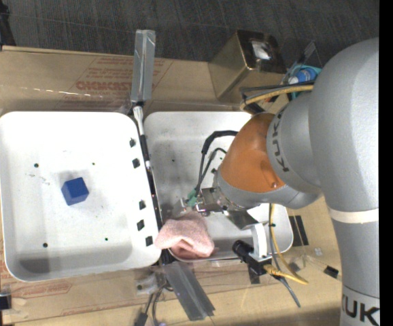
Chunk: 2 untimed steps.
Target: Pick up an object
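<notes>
The camera view looks down on 2 shallow white plastic bins. The left bin [20, 182] holds 1 small blue cube [75, 190], lying left of its middle. In the right bin [176, 131], a soft pink crumpled cloth [185, 237] lies at the near left corner, against the rim. The grey arm's two-finger gripper [200, 202] hangs just above the cloth's far edge; whether it grips anything cannot be told.
</notes>
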Motion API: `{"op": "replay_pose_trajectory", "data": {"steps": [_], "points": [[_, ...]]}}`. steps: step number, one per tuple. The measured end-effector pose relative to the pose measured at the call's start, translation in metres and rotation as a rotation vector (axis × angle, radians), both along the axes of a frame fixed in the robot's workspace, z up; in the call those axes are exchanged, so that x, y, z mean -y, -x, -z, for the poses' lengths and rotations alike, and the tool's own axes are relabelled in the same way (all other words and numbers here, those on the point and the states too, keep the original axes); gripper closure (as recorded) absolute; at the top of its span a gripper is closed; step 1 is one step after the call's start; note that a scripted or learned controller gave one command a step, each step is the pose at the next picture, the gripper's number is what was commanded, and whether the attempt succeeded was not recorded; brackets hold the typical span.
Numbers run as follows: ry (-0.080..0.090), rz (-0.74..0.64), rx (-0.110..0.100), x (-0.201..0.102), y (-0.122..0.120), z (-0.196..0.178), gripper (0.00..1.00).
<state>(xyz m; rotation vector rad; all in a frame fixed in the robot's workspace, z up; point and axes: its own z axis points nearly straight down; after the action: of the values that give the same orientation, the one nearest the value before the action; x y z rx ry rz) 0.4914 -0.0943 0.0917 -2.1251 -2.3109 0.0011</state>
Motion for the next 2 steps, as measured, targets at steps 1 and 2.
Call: {"op": "replay_pose_trajectory", "data": {"steps": [1,2], "points": [[0.0,0.0,0.0,-0.0001,-0.0001,0.0,0.0],[0.0,-0.006,-0.002,-0.0005,-0.0005,-0.0094,1.0]]}}
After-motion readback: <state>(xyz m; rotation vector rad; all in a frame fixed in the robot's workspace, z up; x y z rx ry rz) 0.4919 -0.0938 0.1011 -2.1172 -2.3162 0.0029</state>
